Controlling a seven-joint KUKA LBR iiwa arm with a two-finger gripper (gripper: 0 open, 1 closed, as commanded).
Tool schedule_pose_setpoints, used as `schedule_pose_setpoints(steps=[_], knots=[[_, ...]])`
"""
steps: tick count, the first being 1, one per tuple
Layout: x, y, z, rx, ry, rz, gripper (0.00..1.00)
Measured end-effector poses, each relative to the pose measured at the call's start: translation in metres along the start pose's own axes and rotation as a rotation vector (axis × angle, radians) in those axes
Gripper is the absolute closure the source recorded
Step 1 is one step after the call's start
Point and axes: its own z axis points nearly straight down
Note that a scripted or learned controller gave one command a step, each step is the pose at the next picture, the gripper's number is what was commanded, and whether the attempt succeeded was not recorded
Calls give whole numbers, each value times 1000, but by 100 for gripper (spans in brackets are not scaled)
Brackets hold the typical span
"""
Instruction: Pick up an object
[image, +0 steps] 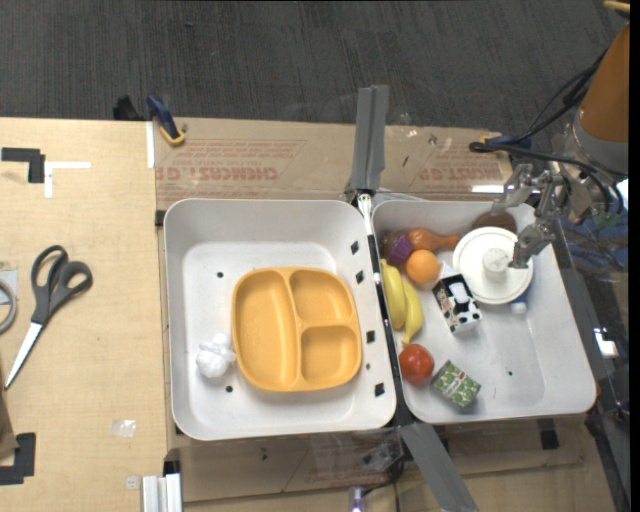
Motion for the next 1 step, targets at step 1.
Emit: schedule_pose_setpoints(steps=[1], knots=[[-15, 27, 126, 3, -22, 87, 0]])
